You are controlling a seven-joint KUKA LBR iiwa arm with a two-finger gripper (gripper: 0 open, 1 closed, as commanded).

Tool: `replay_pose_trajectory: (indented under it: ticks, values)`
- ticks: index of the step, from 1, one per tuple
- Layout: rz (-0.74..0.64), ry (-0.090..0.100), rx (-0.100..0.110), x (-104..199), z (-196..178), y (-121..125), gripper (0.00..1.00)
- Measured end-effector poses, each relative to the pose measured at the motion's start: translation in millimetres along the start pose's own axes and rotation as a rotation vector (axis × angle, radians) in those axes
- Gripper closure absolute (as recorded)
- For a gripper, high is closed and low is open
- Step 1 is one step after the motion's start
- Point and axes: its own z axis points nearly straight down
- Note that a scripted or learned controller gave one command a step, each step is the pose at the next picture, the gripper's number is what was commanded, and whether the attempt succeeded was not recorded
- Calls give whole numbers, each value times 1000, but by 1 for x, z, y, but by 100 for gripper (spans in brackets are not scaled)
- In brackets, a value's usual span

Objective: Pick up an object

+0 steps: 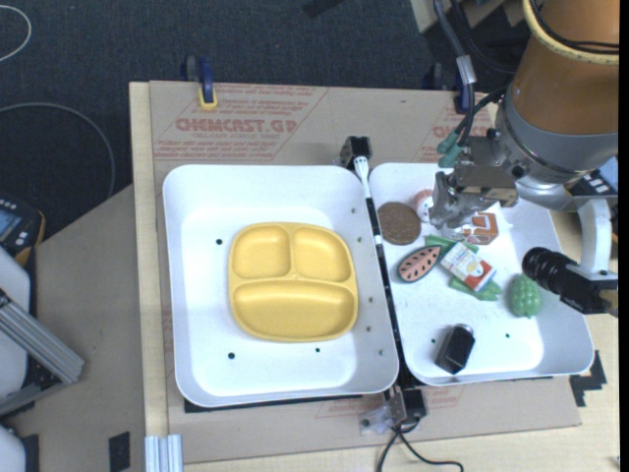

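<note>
The gripper (454,212) hangs low over the upper part of the right bin (560,357), right of centre in the frame; whether it is wide or narrow cannot be told, and nothing shows in its grasp, so the step is judged to be the reach, with a descent and a close on one item next. Count: two bins; one yellow tray (292,281) in the left bin (187,264); in the right bin one brown disc (398,222), one red slice (420,263), one carton (469,267), one green ball (524,298), one black block (455,348) and a red-and-white item (485,228) just beside the gripper.

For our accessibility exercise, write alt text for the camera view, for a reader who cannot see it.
A grey and orange robot arm lowers its gripper into the right white bin, among a brown disc, a small carton, a green toy and a black block. The left white bin holds a yellow divided tray.
</note>
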Motion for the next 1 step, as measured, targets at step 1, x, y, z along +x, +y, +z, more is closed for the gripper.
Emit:
replay_pose_trajectory:
  ticks: [1]
  values:
    - [-10,2,2,32,-32,0,100]
